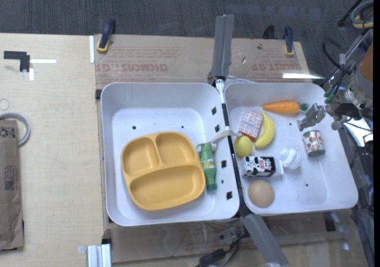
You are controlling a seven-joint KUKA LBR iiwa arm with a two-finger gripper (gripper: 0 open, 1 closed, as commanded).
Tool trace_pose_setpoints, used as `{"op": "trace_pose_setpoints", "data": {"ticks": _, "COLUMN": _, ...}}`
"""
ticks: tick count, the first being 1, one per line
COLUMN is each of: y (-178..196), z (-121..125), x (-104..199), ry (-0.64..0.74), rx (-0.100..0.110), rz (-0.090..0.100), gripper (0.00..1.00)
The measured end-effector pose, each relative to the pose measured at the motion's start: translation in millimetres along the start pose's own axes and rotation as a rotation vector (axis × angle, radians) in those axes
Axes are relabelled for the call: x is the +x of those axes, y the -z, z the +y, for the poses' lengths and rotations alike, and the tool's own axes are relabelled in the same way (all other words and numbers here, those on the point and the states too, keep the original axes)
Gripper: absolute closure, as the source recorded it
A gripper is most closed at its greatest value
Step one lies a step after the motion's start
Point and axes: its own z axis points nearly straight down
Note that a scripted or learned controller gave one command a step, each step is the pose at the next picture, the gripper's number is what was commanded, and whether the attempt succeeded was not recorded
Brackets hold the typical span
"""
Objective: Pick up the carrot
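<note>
While the tool point(313, 116) hangs low, the carrot point(281, 107) lies just beside

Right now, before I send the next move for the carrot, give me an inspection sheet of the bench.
Surface: two white bins side by side; left bin, right bin.
Job's things: carrot lies in the right bin near its far wall, green top toward the arm, free of the other items.
Clutter: right bin has a banana, lemon, red-and-white carton, cow-print carton, small can, white cap-like piece, brown round item. Left bin has a yellow divided plate and green bottle.
Gripper: gripper sits right of the carrot, above the can; nothing seen between its fingers.
Cables: dark cables beside the arm.
Surroundings: blue clamps, brown paper bag.
</note>
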Motion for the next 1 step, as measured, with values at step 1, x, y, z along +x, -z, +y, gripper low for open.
{"op": "trace_pose_setpoints", "data": {"ticks": 1, "y": -30.7, "z": 57.1, "x": -22.9, "ry": 0.064, "rx": -0.001, "rz": -0.002, "gripper": 0.00}}
